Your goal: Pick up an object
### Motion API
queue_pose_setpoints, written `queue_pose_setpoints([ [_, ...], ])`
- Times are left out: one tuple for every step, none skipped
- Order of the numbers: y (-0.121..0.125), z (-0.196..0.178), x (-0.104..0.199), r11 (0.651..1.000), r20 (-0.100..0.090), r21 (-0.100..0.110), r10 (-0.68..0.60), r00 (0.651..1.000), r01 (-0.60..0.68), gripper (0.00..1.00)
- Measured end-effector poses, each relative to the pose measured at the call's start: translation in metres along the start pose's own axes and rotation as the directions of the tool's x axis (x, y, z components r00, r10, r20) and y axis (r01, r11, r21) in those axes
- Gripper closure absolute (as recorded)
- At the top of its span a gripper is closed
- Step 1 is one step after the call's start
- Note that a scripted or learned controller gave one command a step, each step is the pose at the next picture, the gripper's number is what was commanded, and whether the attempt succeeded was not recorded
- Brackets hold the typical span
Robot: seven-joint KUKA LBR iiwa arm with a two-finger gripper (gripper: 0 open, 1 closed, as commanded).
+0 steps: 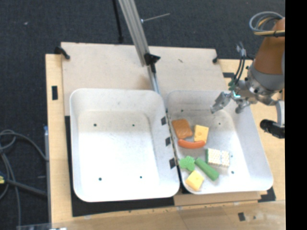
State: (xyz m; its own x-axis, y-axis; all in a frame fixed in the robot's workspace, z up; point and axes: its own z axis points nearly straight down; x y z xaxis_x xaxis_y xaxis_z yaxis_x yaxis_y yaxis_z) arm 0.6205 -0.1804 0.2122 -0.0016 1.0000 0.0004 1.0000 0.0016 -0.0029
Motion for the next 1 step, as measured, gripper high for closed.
queue_pose_setpoints([
  [0.0009, -0.0031, -0.0003, 1.000, 0.002, -0.005, -0.002, 1.000, 0.002, 0.00],
])
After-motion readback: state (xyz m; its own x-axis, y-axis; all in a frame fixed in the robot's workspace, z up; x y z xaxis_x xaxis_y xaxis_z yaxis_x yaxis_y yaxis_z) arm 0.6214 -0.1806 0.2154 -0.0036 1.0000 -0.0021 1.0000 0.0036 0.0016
